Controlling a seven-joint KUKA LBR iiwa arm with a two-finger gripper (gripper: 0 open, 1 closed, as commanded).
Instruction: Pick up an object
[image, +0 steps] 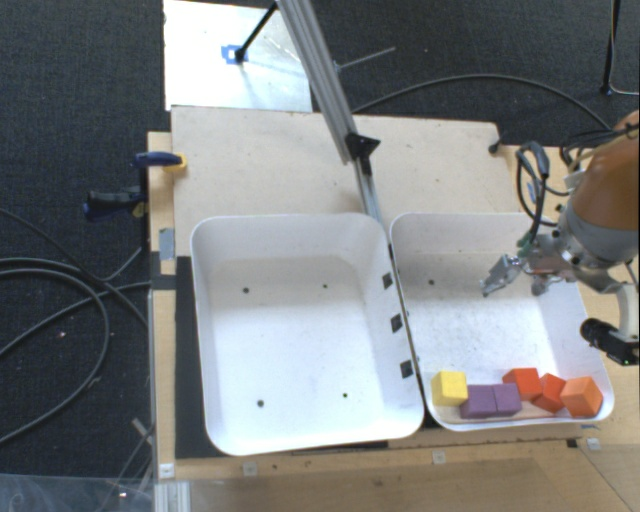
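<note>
The metal gripper (503, 274) is being held spread and bare above the right bin (440, 235); 5 matte blocks (518, 393) are being kept along that bin's near wall.

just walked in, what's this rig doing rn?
The KUKA arm reaches in from the right, its hand hanging over the right bin, nothing visibly held. The blocks sit along that bin's near edge: a yellow block, a purple block and orange blocks. The hand is well short of them.
</note>
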